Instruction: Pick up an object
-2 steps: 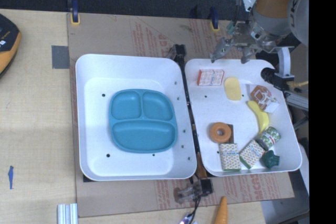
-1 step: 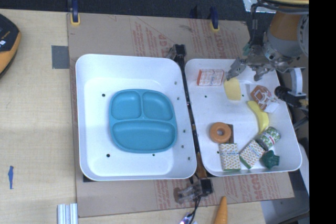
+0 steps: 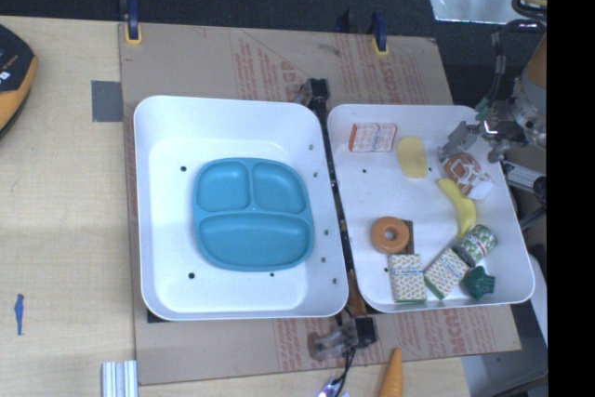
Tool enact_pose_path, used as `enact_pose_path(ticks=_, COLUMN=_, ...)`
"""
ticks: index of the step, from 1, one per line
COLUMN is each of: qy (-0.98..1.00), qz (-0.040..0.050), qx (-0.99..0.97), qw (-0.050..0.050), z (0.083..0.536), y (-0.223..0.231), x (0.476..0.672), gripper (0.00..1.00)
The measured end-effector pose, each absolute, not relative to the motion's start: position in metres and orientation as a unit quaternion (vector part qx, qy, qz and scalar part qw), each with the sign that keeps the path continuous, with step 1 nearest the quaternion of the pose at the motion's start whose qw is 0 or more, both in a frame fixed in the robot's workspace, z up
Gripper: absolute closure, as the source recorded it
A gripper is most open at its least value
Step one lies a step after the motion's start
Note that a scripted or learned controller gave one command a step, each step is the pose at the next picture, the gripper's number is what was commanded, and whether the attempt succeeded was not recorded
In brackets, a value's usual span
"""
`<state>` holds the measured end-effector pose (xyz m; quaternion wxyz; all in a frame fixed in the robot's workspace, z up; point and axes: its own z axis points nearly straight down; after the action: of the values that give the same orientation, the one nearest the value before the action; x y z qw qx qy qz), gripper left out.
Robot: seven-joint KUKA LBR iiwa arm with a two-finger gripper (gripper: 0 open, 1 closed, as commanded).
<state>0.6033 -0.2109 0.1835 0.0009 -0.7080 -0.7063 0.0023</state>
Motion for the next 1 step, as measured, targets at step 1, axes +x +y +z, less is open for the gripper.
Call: enact_pose_path(ticks=1, qy=-0.708, qz=0.0032, qx=-0.706, qw=0.006, z=0.1425, y=-0.1956, x=0.5264, gripper=0.0)
